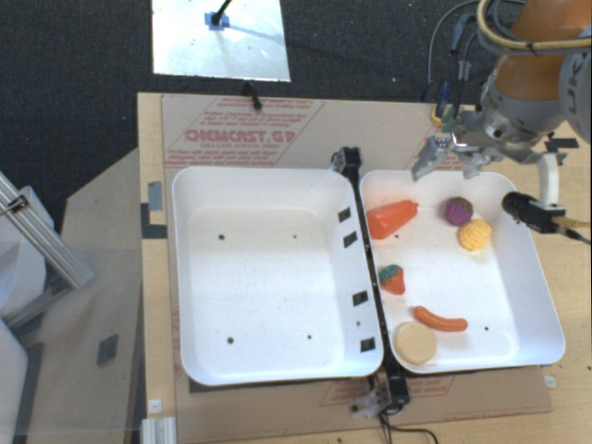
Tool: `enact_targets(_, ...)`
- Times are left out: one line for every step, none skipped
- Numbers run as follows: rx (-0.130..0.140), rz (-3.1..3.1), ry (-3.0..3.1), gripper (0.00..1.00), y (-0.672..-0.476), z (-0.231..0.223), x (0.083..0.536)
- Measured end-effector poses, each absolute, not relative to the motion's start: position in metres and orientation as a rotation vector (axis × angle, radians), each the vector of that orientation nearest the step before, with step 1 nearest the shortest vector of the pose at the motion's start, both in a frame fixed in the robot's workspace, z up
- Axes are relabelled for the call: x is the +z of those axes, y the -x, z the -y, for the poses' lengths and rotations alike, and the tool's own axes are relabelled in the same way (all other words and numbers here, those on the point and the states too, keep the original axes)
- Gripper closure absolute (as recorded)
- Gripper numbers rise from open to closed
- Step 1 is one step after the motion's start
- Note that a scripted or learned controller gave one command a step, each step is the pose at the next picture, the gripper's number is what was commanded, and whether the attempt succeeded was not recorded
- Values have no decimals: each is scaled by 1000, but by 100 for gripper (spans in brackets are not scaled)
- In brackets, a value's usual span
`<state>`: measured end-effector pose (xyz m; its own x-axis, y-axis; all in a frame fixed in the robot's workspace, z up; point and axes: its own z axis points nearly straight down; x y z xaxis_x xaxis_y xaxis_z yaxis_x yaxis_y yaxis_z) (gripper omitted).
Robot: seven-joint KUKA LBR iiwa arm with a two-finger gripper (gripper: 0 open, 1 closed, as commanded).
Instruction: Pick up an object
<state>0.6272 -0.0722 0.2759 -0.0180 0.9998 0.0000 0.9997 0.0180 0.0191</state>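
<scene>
The arm [536, 54] hangs at upper right, fingers [427, 163] spread, holding nothing.

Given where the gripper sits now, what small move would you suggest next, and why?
Probably lower the gripper toward the carrot. It hangs open above the far rim of the right bin, holding nothing, and the carrot is the nearest toy, lying apart from the purple piece and corn.

Wooden bench [153, 137] carries a printed cardboard sheet [242, 128]; two white bins sit on it, left bin [268, 276] touching right bin [518, 294].
</scene>
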Motion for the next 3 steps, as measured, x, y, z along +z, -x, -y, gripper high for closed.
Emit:
enact_targets(-1,-2229,-2217,0,-621,56,181)
enact_targets(-4,-2218,-2230,0,-569,116,80)
enact_targets(10,-2209,-2214,0,-516,160,282)
